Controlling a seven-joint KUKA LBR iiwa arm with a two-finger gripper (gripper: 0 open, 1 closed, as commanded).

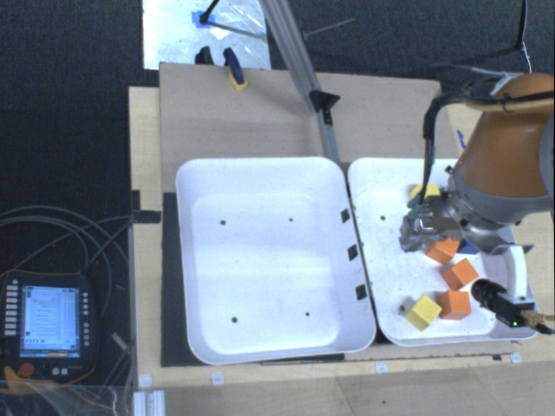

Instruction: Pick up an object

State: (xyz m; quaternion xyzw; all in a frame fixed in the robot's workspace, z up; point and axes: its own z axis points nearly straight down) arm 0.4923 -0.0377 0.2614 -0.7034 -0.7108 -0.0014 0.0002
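The gripper (418, 232) is down in the right bin (381, 189); I cannot tell its state. Orange blocks (443, 250) sit just beside it, unlifted, so picking remains.

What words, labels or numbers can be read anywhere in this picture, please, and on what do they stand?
None can be read.
Pendant screen: lines of text, too small and blurred to read.
Pendant buttons: any markings too small to tell.
Bins, blocks and arm: no lettering visible.
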